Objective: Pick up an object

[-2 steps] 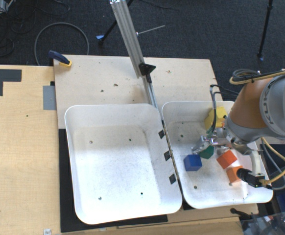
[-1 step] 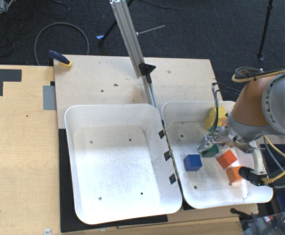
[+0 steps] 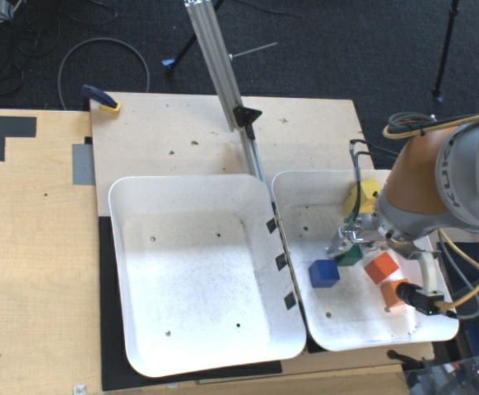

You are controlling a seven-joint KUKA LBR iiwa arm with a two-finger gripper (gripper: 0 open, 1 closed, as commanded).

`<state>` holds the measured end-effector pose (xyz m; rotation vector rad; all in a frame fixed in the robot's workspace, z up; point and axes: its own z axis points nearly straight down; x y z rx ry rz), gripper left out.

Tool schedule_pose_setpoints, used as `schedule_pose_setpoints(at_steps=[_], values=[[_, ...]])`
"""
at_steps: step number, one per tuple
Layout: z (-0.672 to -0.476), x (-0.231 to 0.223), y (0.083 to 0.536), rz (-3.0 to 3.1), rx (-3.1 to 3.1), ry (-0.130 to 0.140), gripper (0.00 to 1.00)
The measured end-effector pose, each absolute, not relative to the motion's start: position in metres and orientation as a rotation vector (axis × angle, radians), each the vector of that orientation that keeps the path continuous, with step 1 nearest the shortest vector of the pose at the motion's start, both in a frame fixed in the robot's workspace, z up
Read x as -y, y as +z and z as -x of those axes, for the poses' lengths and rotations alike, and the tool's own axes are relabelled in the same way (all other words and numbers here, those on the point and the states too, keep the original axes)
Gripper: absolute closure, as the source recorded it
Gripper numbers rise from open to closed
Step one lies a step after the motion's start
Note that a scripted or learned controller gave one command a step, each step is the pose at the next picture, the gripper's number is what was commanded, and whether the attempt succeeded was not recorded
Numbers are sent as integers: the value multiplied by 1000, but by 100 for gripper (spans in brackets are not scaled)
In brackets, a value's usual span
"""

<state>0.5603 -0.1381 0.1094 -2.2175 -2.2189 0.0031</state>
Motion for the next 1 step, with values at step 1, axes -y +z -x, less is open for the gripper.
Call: schedule_pose_setpoints(at_steps=[1], values=[[-589,51,195,2212,2232,-10,100]])
